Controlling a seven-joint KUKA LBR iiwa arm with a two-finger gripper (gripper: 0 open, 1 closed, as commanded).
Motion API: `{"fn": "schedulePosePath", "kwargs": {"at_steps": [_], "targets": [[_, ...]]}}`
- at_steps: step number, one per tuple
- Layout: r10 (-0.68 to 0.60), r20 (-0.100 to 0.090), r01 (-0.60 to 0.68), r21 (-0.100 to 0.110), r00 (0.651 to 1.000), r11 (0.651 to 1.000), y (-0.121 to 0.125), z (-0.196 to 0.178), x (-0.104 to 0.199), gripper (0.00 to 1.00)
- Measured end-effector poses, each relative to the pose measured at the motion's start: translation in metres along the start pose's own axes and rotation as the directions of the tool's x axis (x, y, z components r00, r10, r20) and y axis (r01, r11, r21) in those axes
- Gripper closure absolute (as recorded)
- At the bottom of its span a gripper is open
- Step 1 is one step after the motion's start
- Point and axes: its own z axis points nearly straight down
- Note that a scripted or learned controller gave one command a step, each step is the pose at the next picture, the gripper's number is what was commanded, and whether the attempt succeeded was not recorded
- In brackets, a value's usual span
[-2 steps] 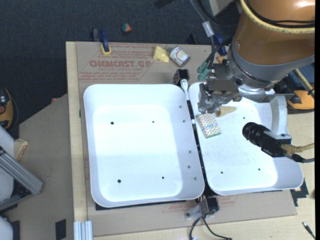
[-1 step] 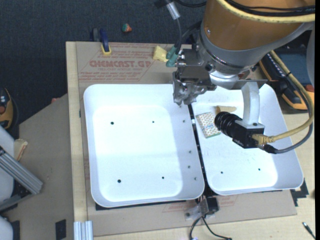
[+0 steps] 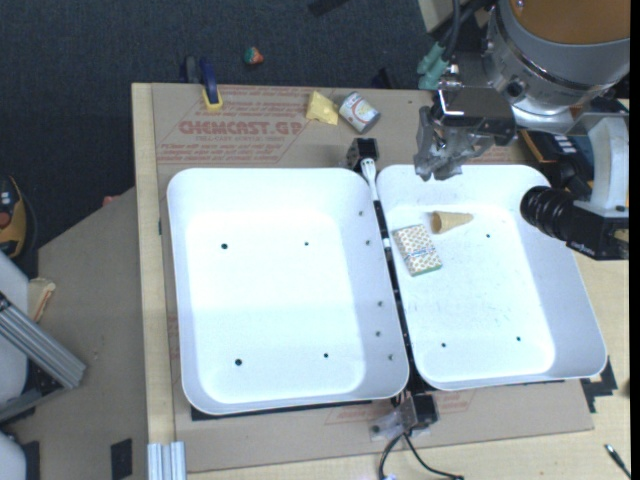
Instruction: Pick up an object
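A small patterned box (image 3: 417, 249) lies flat in the right bin (image 3: 500, 348), near its left wall. Just up and to the right of it rests a tan cone-shaped piece (image 3: 451, 221). My gripper (image 3: 434, 167) hangs over the bin's far left corner, above and apart from both objects. I see nothing between its fingers.
The left bin (image 3: 280, 298) sits beside the right one. On the cardboard behind the bins lie a yellow wedge (image 3: 321, 109), a small grey box (image 3: 359, 112), a black clip (image 3: 363, 153) and a blue-yellow clamp (image 3: 210, 83). A black cylinder (image 3: 560, 216) juts over the right bin's far right rim.
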Motion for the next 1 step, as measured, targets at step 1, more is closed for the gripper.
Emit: {"fn": "schedulePosePath", "kwargs": {"at_steps": [1], "targets": [[-0.006, 0.002, 0.006, 0.009, 1.000, 1.000, -0.0004, 0.0041, 0.0030, 0.00]]}}
